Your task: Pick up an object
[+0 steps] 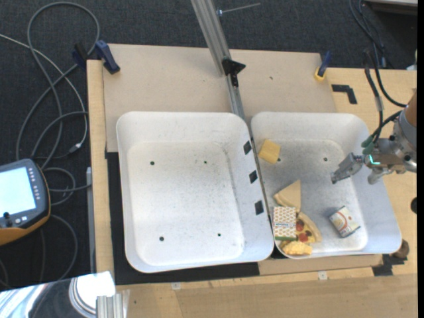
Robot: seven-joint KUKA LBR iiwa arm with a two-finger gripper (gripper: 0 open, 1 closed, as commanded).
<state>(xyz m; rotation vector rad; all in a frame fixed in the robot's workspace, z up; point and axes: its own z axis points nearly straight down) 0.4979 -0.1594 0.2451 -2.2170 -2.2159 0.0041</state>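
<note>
The right bin (371,138) holds several small objects. A yellow block (269,151) lies near its upper left corner. A tan wedge (289,194), a checked red-and-white box (285,222) and a toy plate of food (302,238) cluster at the bin's lower left. A small grey-and-white can (344,221) lies on its side at the lower right. My gripper (361,170) hangs over the right part of this bin, above and up from the can, open with nothing between its fingers (344,169).
The left bin (132,138) stands beside the right one, with a metal rail (218,42) running down between them. Blue clamps (106,55) hold the board's far corners. Cables and a teach pendant (20,194) lie off the bench to the left.
</note>
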